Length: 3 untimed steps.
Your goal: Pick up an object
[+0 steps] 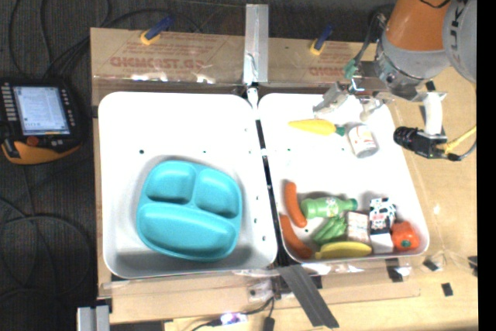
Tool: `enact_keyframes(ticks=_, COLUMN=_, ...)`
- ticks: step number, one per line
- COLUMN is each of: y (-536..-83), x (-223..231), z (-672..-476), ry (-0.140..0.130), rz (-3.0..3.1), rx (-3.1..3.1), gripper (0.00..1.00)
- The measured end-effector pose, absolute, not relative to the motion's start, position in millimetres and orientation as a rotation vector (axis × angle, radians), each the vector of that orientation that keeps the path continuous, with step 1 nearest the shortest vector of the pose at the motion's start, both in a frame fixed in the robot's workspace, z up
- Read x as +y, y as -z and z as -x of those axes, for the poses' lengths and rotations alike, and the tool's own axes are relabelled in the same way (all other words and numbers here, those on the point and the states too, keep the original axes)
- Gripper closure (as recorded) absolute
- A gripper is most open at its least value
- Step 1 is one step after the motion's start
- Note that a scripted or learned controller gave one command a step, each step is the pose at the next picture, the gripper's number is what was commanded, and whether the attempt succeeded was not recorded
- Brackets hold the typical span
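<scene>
The yellow plastic corn cob (314,126) lies on the right white bin's (403,167) floor, just below-left of the gripper (347,101), whose fingers are spread and grasp nothing. A small white jar (361,140) lies just below it.

A teach pendant (37,114) with a lit screen lies left of the bench (434,205). Two clamps (156,29) grip the cardboard sheet (178,54) behind the bins.
</scene>
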<state>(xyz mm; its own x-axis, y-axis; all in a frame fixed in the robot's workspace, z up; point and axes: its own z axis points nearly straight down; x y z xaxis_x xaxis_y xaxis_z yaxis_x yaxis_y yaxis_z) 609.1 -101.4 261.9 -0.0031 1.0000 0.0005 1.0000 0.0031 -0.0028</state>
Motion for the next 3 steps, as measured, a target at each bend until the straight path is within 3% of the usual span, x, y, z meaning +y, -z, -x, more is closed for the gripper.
enact_keyframes(ticks=1, y=-121, x=-190, z=-637.8, ry=0.03, rz=2.303, rx=-2.183, gripper=0.0)
enact_keyframes(ticks=2, y=-90, x=-206, z=-642.3, ry=0.009, rz=2.101, rx=-2.342, gripper=0.0)
enact_keyframes(ticks=3, y=-100, x=-205, z=-643.7, ry=0.012, rz=2.103, rx=-2.347, gripper=1.0)
